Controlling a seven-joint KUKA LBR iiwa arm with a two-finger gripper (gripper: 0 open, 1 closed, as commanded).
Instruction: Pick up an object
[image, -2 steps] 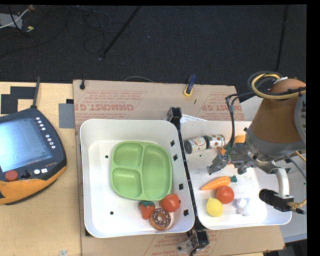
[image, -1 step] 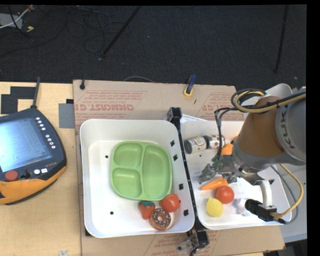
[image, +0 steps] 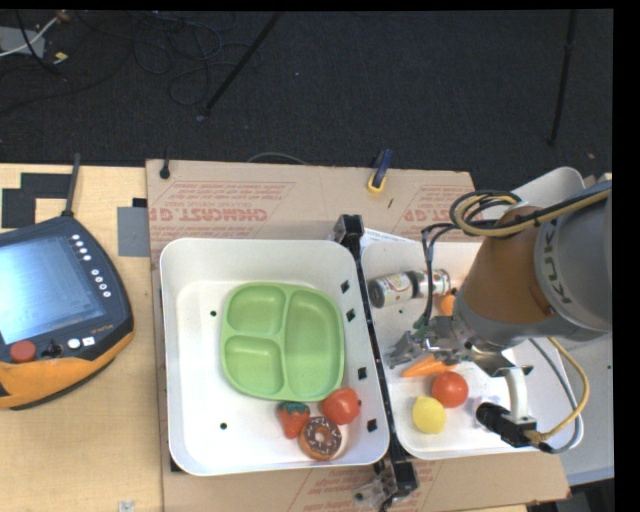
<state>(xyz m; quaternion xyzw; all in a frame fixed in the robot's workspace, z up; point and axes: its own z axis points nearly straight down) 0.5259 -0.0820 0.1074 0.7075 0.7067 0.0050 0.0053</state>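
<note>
My gripper (image: 412, 347) is low in the right bin (image: 560, 385), near its left wall, and the arm covers much of that bin. An orange carrot (image: 426, 368) lies just below the gripper and seems to touch it. A red tomato (image: 450, 388) and a yellow lemon (image: 429, 414) sit close together in front of the carrot. A small bottle (image: 398, 288) with a dark cap lies on its side at the back of the bin, apart from the gripper.
The left bin (image: 190, 300) holds a green divided plate (image: 283, 340). Along its front edge sit a strawberry (image: 294, 418), a red tomato (image: 342, 405) and a chocolate donut (image: 323, 437). A handheld control pendant (image: 55, 300) lies on the bench at left.
</note>
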